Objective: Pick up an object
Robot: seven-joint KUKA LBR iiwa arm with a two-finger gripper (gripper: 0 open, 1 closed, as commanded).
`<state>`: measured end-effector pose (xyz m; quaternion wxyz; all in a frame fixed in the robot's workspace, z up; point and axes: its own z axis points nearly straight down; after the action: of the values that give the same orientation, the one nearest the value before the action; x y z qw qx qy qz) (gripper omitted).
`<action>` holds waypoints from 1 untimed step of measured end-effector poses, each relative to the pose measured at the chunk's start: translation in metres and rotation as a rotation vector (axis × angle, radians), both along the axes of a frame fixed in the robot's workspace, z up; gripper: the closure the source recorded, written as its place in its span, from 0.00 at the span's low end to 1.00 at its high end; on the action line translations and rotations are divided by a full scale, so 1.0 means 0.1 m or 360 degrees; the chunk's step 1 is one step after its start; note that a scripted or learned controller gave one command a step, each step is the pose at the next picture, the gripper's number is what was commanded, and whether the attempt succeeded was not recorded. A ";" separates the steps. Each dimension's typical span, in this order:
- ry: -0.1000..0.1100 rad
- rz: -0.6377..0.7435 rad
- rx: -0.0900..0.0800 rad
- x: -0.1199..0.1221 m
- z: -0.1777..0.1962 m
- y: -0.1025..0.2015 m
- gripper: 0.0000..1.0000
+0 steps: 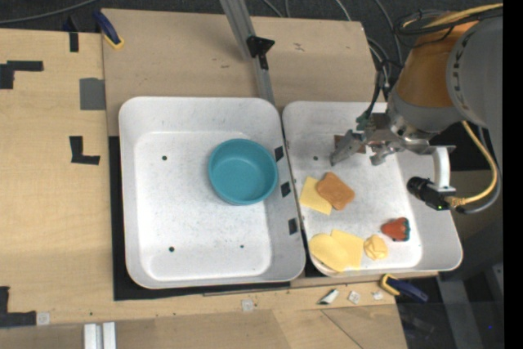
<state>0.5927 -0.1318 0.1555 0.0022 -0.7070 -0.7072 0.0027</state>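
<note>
Clearly a risk: claw (357, 149), spread and holding nothing, above the brown piece (336, 190) (overlapping a yellow slice (313, 199)), liable to pinch both or slip off.

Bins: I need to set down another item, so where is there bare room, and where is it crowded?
Left bin: bare floor all around the blue bowl, widest toward its left wall and near edge. Right bin: bare only at its far left corner. The hand hovers mid-bin, and the orange piece, yellow pieces and red piece crowd the near half.
</note>
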 end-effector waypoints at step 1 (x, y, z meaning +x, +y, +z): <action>0.0002 0.0001 0.0001 -0.01 -0.65 -0.01 0.00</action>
<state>0.5919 -0.1328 0.0905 0.0029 -0.7067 -0.7075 0.0028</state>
